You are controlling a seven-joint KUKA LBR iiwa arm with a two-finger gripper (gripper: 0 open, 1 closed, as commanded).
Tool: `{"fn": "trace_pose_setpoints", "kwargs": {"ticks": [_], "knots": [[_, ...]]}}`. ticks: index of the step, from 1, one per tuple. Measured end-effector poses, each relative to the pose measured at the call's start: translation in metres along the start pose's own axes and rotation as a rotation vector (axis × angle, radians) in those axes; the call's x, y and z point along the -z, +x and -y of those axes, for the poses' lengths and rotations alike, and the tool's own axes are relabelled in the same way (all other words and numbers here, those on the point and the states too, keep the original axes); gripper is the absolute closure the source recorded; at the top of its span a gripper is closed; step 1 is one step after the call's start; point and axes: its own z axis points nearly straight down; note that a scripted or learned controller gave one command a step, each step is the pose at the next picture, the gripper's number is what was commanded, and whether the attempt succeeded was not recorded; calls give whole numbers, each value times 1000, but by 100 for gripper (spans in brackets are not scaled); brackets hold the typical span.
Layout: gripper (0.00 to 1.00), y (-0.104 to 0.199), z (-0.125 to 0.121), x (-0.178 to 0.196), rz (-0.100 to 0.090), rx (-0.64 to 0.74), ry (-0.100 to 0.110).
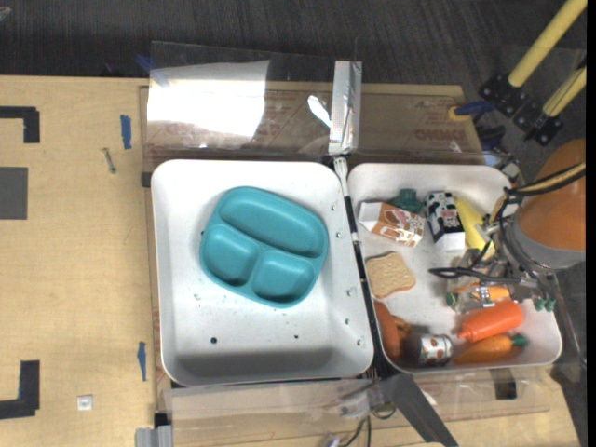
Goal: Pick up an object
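The right bin (424, 175) holds several small items. A slice of toy toast (390, 273) lies near its left wall, and an orange carrot (491, 321) lies near the front right. A small can (432, 347) sits at the front beside an orange-brown piece (389, 331). At the back lie a printed card (399, 224), a teal piece (406, 198), a black-and-white item (445, 214) and a yellow piece (472, 226). My gripper (477, 279) hangs low over the right side of this bin, just above the carrot, under the orange wrist band (557, 208).
The left bin (177, 324) carries a teal divided plate (264, 244). A metal strip (345, 105) stands behind the wall between the two bins. Yellow poles (551, 31) rise at the back right. Wooden bench (65, 268) lies to the left.
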Motion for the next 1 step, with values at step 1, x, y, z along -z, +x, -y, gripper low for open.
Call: {"fn": "trace_pose_setpoints", "kwargs": {"ticks": [1], "knots": [[100,-22,-38,101,-9,-38,-5]]}}
